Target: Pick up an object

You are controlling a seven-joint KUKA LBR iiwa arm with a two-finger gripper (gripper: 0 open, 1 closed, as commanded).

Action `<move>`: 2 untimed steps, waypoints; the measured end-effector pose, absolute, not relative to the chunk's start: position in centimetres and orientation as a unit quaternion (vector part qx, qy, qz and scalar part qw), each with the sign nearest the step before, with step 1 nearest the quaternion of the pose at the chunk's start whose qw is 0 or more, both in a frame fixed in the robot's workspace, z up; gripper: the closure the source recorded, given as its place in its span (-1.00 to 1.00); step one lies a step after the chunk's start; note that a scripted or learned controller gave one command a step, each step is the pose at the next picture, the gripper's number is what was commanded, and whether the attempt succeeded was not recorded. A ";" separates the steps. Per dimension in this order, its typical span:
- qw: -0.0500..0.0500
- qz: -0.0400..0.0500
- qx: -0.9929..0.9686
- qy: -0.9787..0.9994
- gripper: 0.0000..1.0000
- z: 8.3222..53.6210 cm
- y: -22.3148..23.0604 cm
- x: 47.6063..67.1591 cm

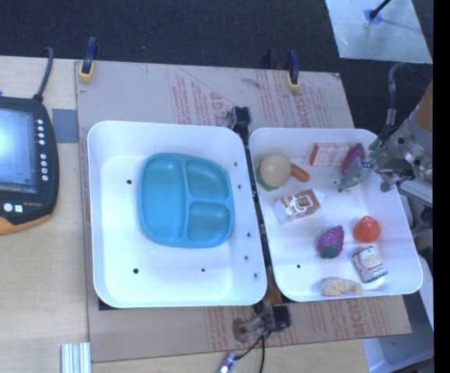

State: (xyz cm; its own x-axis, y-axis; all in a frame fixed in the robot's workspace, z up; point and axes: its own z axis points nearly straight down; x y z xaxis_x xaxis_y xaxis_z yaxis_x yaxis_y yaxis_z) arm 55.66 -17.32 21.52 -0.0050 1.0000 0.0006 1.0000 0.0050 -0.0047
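- Nearest the camera in the right bin [411, 282], a pale peanut-like piece [340, 287], a small can [370, 263], a purple fruit [330, 240] and a red tomato [367, 228] are seen, all well apart from the gripper [349, 181].
- A small carton [298, 205] lies just left of the gripper.
- The jaws are seen low over the far part of the bin; open or clenched cannot be told.
- The arm is cut off at the right.

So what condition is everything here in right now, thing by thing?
Blue tray: lying flat in the left bin.
Small carton: tipped on its side.
Can: lying down.
Tomato: loose in the right bin.
Pincer: low over the right bin.
Screen: lit.
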 end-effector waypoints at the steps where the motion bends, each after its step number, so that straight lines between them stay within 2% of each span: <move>1: 0.001 0.002 -0.705 -0.710 -1.00 16.6 -19.0 63.1; 2: -0.003 -0.001 -0.706 -0.708 -1.00 9.7 -15.4 65.9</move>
State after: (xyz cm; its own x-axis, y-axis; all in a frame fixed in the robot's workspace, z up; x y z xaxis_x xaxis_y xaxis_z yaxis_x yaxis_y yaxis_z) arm 65.89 -15.37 9.73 -0.0039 1.0000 -0.0042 1.0000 0.0039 0.0057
